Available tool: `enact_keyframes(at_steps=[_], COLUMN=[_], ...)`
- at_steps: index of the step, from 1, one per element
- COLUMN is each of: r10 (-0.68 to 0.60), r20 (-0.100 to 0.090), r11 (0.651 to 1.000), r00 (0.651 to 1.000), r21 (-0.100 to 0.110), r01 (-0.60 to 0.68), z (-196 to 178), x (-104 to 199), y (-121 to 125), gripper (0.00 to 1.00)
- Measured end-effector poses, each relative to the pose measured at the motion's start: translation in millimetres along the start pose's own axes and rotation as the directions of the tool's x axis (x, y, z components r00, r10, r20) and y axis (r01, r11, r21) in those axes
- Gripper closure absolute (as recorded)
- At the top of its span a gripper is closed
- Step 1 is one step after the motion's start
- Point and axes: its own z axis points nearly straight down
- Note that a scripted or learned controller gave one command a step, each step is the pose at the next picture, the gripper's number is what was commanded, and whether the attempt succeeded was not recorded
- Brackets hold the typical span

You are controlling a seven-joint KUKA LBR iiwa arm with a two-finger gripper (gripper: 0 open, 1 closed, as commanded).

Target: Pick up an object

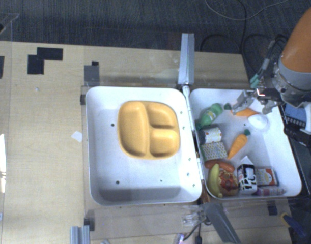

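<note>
On the surface [43, 151], the left bin [102, 136] holds a yellow divided tray [147, 129]. The right bin [282, 159] holds a carton [257, 177] whose print is too small to read, a carrot [237, 144] and a green bottle [209, 114]. My gripper [251, 101] hangs over its far corner beside an orange piece [245, 113]; how far it is open I cannot tell.

An orange carrot [237, 144] is seen lying tilted mid-bin, green top up; a green bottle [209, 114] is laid near the divider, a banana [214, 179] and carton [255, 177] below.
</note>
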Motion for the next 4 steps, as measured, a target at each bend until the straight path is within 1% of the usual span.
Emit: enact_keyframes(at_steps=[1,2,3,4], r10=[0.179,0.155,0.154,0.062], r20=[0.000,-0.001,-0.003,0.001], r11=[0.984,0.988,0.988,0.998], r00=[0.984,0.988,0.988,0.998], r21=[0.002,-0.008,-0.014,-0.003], r01=[-0.179,-0.155,-0.154,-0.062], z=[175.6,188.5,176.5,49.8], x=[-53.0,-56.5,-54.8,-20.1], y=[11.9,-12.3,-9.7,27.1], gripper=[0.00,0.00,1.00,1.00])
